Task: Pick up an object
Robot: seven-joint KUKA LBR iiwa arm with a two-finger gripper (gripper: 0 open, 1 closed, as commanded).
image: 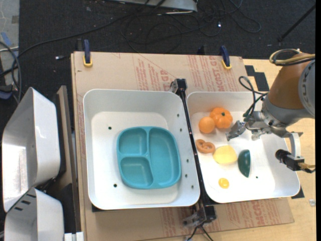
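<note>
The right bin (281,185) holds several small objects. An orange ribbed fruit (221,117) and a smaller orange ball (206,125) lie near its back left. In front of them are an orange-brown ring (204,146), a yellow lemon (225,155), a dark green piece (244,162) and a small yellow disc (223,183). My gripper (239,128) hangs low over the middle of this bin, just right of the orange fruit and above the lemon. Nothing is visibly held in it.
The left bin (100,104) holds a teal divided plate (148,157). The arm's orange band (288,89) and wrist cover the right bin's back right. White tubs (27,139) stand off the bench at the left. Cables lie on the dark floor behind.
</note>
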